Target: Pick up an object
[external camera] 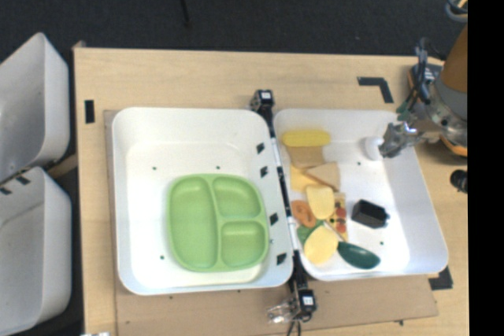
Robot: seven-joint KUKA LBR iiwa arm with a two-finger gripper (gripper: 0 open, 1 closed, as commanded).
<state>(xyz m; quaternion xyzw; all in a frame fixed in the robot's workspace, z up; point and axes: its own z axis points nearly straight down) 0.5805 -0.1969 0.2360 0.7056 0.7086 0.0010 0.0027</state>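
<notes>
The right bin (pixel 409 201) holds several small objects. A yellow oblong piece (pixel 305 138) lies near its far left corner, with a tan flat square (pixel 324 172) just in front of it. Closer to the front lie a pale yellow piece (pixel 320 203), an orange piece (pixel 302 212), a round yellow piece (pixel 319 246) and a dark green piece (pixel 359 255). A black block (pixel 368 213) sits alone mid-bin. My gripper (pixel 391 140) hangs low over the bin's far right corner, beside a small white object (pixel 371 145). Nothing can be seen held in it.
The left bin (pixel 142 169) bears a green divided plate (pixel 218 222) in its front half. The arm's grey wrist and orange band (pixel 449 102) come in from the right. The wooden bench (pixel 197 79) surrounds both bins.
</notes>
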